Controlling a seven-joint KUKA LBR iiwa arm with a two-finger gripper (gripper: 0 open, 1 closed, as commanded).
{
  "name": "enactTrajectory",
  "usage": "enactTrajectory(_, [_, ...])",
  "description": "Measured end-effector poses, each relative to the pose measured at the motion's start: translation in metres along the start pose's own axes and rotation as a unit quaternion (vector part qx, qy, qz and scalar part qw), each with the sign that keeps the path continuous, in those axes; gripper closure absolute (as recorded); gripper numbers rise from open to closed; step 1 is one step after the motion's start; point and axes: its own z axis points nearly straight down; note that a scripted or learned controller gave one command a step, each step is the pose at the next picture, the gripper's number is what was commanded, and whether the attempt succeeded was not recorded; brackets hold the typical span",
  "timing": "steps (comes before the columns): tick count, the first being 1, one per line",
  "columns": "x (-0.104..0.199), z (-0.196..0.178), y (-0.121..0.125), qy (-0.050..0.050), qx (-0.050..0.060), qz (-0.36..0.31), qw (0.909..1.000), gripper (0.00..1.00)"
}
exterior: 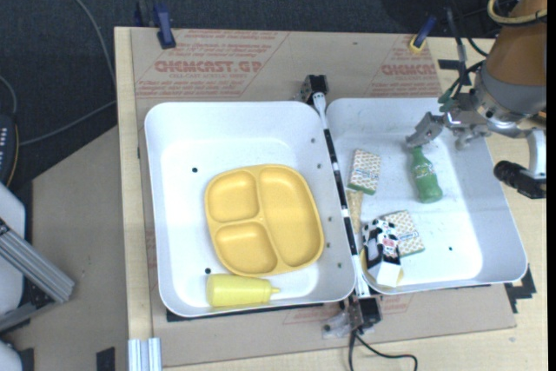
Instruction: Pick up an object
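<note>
The gripper (pixel 440 133) is hovering with its fingers spread over the right bin (pixel 486 265), just above the green bottle (pixel 425 178) that is lying there. Nothing is sitting between the fingers, so I am judging the pick as not yet made: closing and lifting are remaining.

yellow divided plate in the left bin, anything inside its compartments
The yellow three-compartment plastic plate holds nothing in any compartment. A yellow squeeze bottle lies beside it. The bin floor beneath the plate is covered.

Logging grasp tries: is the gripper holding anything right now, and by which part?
Nothing is held. The gripper hangs open above the right bin, just over the top of the green bottle, which lies on the bin floor, not between the fingers.
</note>
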Motion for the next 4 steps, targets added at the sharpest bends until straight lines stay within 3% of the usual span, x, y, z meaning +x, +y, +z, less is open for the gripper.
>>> enactTrajectory(1, [0.003,0.079,0.013,0.0,0.001,-0.001,1.0,0.0])
enactTrajectory(2, [0.007,0.078,-0.015,0.0,0.0,0.0,1.0,0.0])
enactTrajectory(3, [0.007,0.068,-0.014,0.0,-0.001,0.0,1.0,1.0])
enactTrajectory(4, [0.056,0.078,0.056,0.0,-0.001,-0.001,1.0,1.0])
